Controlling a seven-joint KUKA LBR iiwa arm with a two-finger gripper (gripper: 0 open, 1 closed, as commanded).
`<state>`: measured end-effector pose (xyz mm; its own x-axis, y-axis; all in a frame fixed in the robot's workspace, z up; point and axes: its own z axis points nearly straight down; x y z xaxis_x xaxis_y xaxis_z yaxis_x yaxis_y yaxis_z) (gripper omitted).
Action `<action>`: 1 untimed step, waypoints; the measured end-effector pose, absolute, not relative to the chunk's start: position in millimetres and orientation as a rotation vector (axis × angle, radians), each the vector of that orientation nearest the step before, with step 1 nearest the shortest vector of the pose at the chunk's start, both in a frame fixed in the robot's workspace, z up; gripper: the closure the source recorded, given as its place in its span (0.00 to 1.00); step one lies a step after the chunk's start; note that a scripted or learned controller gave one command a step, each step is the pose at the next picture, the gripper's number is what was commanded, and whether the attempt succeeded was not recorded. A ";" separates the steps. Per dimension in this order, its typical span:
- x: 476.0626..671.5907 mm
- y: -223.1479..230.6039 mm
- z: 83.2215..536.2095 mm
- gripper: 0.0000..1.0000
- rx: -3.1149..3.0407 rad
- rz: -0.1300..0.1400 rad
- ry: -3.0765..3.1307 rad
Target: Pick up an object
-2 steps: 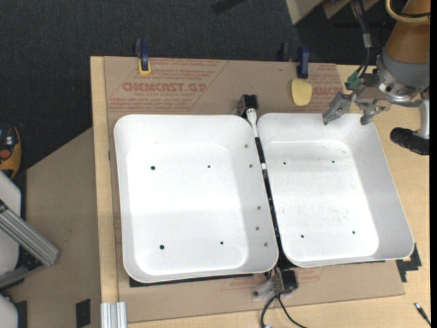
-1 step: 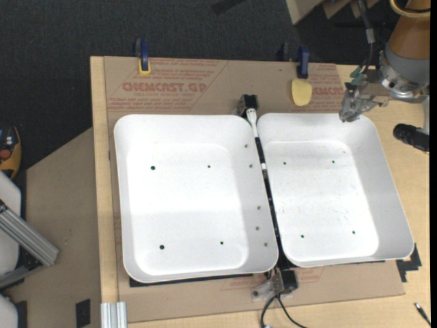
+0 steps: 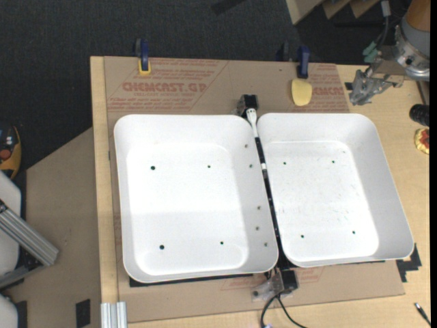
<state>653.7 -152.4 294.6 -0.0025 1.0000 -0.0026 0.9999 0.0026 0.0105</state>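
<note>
Even, bright overhead light. Left bin (image 3: 184, 197) shows soft shadow band across upper half, brighter glow toward near edge. Right bin (image 3: 328, 190) evenly lit, mildly overexposed. Dark floor underexposed. Slight softness overall; arm (image 3: 410, 39) at upper right blurred.

Open floor is offered by the left bin (image 3: 184, 197) and the right bin (image 3: 328, 186), reachable from above. Between them a narrow gap is taken up by a black strip (image 3: 263, 176). Beyond the bins' far rims, the board (image 3: 205, 80) is occupied by two clamps (image 3: 143, 57) (image 3: 303, 60) and a yellow lump (image 3: 301, 92). The gripper (image 3: 365, 87) is seen past the right bin's far corner.
</note>
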 end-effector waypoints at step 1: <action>641.7 -153.9 330.4 1.00 2.216 0.005 2.216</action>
